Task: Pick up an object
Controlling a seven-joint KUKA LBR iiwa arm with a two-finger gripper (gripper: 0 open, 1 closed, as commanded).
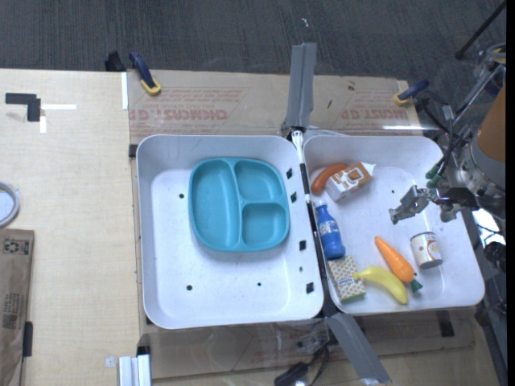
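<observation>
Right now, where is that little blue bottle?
The blue bottle lies in the right-hand bin, against the bin's left wall by the divider. An orange-and-white carton sits above it, and a yellowish box just below it.

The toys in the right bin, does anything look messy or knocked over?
Mostly tidy. The small orange-and-white carton lies tipped, leaning on the orange sausage-shaped toy, and the yellow plastic banana overlaps the beige patterned box. Nothing looks spilled or broken.

Grey KUKA arm with orange band, ending in a small metal gripper.

Grey, angular two-finger gripper [409,205] of dull metal on a dark wrist block; thin black cables and rods looped around the wrist; a patch of rounded orange-brown band [492,131] above, partly blurred at the frame edge.
</observation>
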